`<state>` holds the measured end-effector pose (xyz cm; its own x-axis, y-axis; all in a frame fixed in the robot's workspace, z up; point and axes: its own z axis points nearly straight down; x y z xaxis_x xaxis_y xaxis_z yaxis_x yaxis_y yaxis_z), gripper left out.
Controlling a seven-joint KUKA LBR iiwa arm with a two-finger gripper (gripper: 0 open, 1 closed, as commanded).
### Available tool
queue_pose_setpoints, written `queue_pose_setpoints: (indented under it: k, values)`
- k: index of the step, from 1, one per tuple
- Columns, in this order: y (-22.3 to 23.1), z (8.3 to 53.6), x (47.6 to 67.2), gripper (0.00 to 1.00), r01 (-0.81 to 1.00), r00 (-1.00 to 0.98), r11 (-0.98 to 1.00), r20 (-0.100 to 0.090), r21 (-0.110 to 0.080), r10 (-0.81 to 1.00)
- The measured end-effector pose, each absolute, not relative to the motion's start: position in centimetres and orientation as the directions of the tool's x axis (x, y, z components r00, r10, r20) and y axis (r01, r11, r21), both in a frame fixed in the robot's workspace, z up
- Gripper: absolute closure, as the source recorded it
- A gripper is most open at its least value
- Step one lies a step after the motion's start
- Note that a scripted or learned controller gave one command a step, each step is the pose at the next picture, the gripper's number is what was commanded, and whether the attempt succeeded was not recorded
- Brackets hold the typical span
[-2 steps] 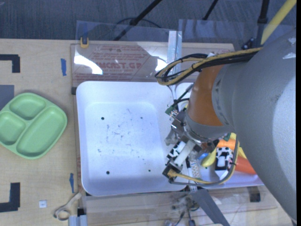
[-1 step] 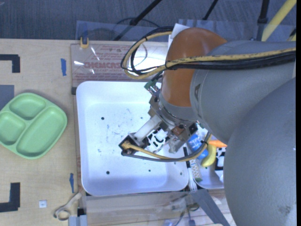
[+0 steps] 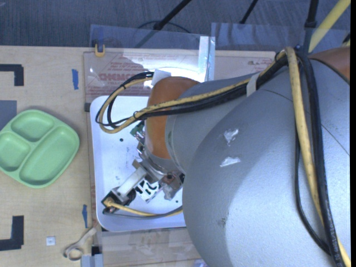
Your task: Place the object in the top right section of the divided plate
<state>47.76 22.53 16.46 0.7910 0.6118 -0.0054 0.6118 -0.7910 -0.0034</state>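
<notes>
Green plate [image 3: 72,141]: 1, with 3 sections, near the left edge of the counter [image 3: 44,216].
White bin [image 3: 111,154]: 1 that I can count, at the counter's middle, near the plate.
Gripper [image 3: 146,189]: 1, low in the bin's front left corner; released or clenched, I cannot tell.
Object: hidden by my arm [image 3: 250,166], so 0 counted for certain; I judge it lies in the bin under the gripper.
Handling: my guess is small, light and fairly stiff, fit for 1 plate section; I would take it across its narrowest width, near its middle.
</notes>
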Motion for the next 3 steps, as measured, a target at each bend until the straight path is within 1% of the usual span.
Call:
queue_pose_setpoints:
  k: [1,2,3]
  values:
    - [22.6,8.93,48.02,1.0,0.797,0.605,-0.605,0.006,-0.002,0.797]
    - [22.63,9.81,47.97,1.0,0.796,0.605,-0.605,0.005,-0.004,0.796]
    - [22.06,8.99,48.0,1.0,0.783,0.622,-0.622,0.009,-0.004,0.783]
